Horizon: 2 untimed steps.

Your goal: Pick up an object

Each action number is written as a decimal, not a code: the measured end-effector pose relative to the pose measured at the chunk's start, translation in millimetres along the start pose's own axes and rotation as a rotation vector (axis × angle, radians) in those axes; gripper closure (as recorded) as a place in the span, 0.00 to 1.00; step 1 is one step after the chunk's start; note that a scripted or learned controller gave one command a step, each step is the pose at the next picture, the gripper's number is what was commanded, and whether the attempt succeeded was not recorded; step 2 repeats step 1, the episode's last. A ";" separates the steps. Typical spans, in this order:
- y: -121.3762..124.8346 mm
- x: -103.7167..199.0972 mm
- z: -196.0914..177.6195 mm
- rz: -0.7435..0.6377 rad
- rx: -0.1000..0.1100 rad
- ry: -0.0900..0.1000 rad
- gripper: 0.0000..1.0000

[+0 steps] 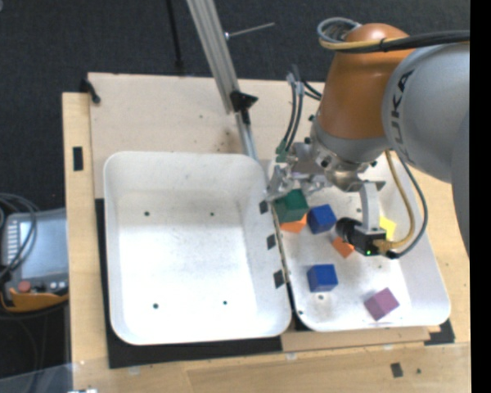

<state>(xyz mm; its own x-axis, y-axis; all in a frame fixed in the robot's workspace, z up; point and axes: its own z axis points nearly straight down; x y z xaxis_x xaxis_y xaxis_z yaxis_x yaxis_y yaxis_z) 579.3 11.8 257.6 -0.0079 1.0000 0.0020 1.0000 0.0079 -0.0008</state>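
Presently, end effector, finger state cannot be told, directly over small green block at right white shallow bin's left wall, block just below, orange piece adjoining.

Two white bins, faintly speckled grey, are sitting on a tan bench. A green block is showing just below the gripper, orange peeking beneath it (two blue cubes and a purple one lying farther below).
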 end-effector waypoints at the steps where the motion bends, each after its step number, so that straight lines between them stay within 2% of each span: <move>1: -16.9 51.0 14.2 0.001 0.002 -0.001 1.00; 2: -16.9 51.0 14.2 0.001 0.002 -0.001 1.00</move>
